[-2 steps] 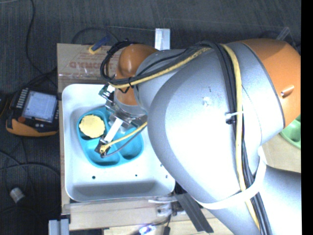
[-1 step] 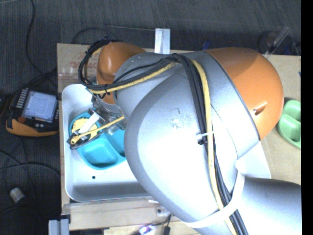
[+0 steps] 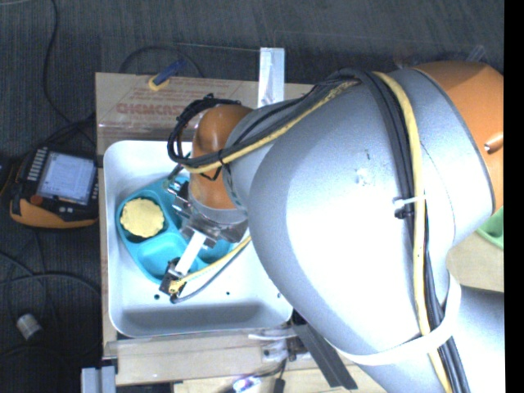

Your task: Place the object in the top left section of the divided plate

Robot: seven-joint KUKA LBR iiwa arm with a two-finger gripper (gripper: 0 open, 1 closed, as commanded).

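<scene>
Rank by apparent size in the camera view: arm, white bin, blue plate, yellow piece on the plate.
1. arm, though it is nearest the camera, which inflates it
2. white bin
3. blue plate, partly hidden by the arm
4. yellow piece

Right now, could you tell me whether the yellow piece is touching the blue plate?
Touching. The camera view shows the yellow piece lying inside one section of the blue plate, resting on its floor with the rim around it.

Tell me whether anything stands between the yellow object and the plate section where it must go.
Nothing visible: the yellow object already lies in the upper left section of the blue plate; the arm hides the plate's right side.
</scene>
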